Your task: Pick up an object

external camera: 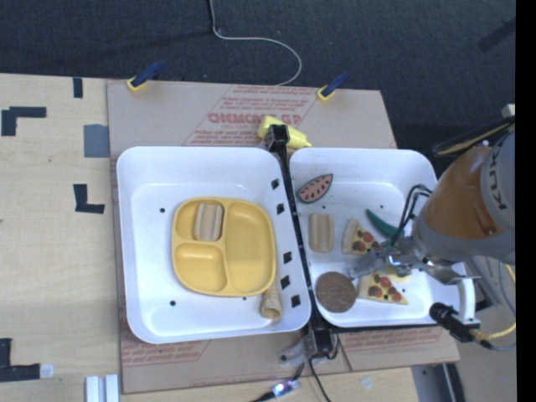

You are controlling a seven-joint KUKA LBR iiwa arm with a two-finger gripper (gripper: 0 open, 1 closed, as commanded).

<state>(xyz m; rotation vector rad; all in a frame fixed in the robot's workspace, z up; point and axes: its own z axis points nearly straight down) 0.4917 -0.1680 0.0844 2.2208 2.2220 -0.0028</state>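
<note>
At the near edge of the right bin [419,167], a brown round patty [336,291] lies by the inner corner, and just beside it to the right lies a pizza slice [384,287] with red toppings. The claw [381,256] sits low in this bin, just above that slice and beside a second pizza slice [359,239]; its metal fingers point toward the bin's middle, but whether they are spread or closed cannot be told, and nothing can be seen between them. A dark green piece [382,222] shows just behind the claw. The grey arm with its orange band [459,199] comes in over the bin's right rim.

A little farther back, a tan bread-like piece [321,231] lies upright along the divider side, left of the second slice. Farther still, near the back left corner of the same bin, a watermelon slice [315,188] lies tilted.

In the left bin [134,224], a small tan roll [270,305] rests at the near right corner, touching the edge of a yellow divided plate [243,254]. The plate fills the bin's middle, and a pale tan block [208,219] sits in its rear left compartment.

Beyond the bins, a yellow item [275,128] sits where the two rims meet at the back. Both bins stand on a cardboard sheet [234,111] on the table [42,249], held at the far corners by two clamps with blue and yellow parts [146,75].
</note>
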